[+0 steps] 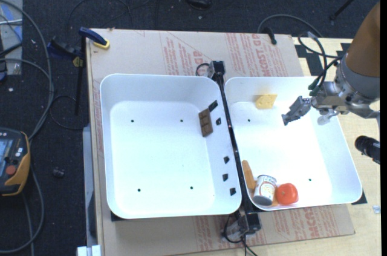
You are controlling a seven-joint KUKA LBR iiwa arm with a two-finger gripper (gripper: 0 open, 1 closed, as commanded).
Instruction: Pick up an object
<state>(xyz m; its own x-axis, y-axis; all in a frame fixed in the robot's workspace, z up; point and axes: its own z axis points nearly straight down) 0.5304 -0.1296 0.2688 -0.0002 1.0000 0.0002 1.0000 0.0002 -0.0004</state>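
My gripper hangs over the right bin near its back right part, fingers spread open with nothing between them. A yellow wedge-shaped block lies just left of it by the bin's back wall. In the right bin's front left corner sit an orange carrot, a small tin can and a red tomato, close together. A brown chocolate-like bar rests in the left bin against its right wall.
The two bins meet at a dark divider strip. They stand on a cardboard-covered bench. Cables run across the bench's back right, and a blue-and-yellow clamp sits at its back left corner.
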